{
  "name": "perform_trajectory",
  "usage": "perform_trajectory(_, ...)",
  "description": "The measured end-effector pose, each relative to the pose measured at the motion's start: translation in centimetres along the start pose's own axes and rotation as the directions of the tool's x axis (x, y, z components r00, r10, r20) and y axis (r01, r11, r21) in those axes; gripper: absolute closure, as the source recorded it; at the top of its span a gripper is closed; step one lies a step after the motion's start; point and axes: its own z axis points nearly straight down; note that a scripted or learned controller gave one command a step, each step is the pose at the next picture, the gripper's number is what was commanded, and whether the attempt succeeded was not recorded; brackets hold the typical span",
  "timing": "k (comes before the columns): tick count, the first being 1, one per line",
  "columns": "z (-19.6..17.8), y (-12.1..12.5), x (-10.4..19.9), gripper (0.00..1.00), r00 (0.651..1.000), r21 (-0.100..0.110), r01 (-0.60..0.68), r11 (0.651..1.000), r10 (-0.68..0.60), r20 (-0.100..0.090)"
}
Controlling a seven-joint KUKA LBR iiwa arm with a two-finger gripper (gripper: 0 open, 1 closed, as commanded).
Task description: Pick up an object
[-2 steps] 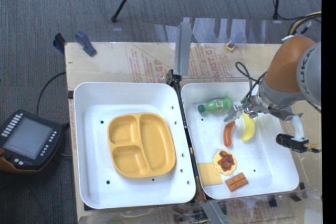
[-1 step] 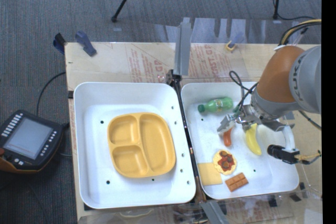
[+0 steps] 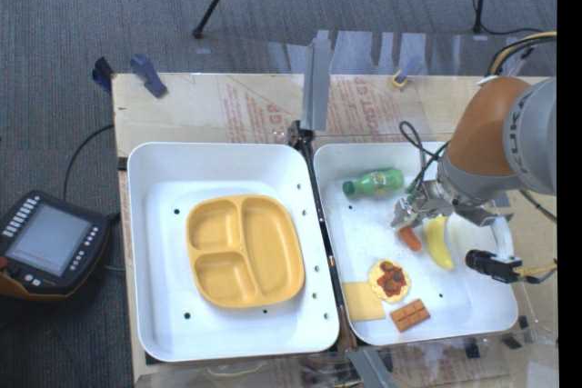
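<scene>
Jaws' spread couldn't be told — the gripper [image 3: 411, 215] hung just above the carrot [image 3: 411, 238], banana [image 3: 439, 242] lengthwise alongside.

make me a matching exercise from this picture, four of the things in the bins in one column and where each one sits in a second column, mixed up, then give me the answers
Things:
1. yellow divided plate
2. green bottle
3. banana
4. brown waffle piece

Places:
A. lying near the far end of the right bin
B. near the front edge of the right bin, beside the yellow cheese slice
C. in the middle of the left bin
D. in the right bin, just below the pincer

Pairs: 1-C, 2-A, 3-D, 4-B
</scene>
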Motion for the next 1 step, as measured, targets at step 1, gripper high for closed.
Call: perform_trajectory(1, -15.62, 3.93, 6.85, 1.00, 1.000, -0.017, -0.005, 1.000, 0.005, 0.005)
